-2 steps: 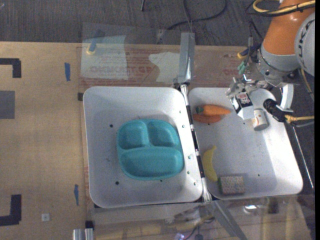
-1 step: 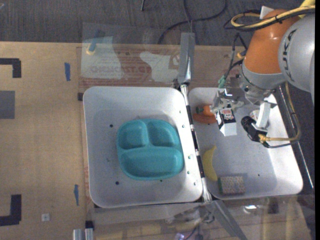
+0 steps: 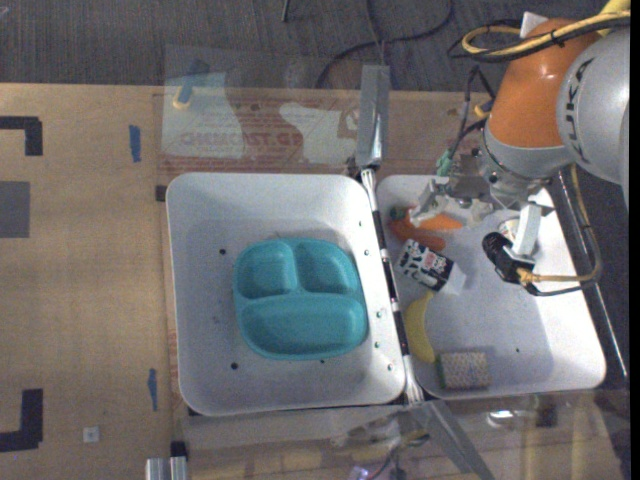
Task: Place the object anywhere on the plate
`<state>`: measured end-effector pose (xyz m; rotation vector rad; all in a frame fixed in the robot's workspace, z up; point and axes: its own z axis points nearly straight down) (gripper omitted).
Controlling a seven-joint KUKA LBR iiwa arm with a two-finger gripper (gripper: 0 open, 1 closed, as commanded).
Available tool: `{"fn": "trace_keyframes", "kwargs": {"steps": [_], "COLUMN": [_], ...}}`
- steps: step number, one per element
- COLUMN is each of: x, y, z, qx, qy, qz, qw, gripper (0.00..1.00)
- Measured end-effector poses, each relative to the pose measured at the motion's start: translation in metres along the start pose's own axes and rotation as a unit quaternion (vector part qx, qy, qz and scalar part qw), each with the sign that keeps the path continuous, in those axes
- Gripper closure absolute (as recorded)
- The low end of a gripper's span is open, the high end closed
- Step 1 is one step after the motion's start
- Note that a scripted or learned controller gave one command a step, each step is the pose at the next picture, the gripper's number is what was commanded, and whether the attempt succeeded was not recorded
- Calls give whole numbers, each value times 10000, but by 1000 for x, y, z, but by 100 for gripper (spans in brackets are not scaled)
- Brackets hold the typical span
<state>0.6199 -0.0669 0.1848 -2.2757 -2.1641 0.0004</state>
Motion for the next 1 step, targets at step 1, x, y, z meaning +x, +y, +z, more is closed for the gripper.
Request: {"fn": "trace_keyframes", "kwargs": {"steps": [1], "x": [-1], "y": [1], "z": [-10], "qx": [-14], "qy": [1], "qz": [7], "qw": [10000], "gripper": [100]}}
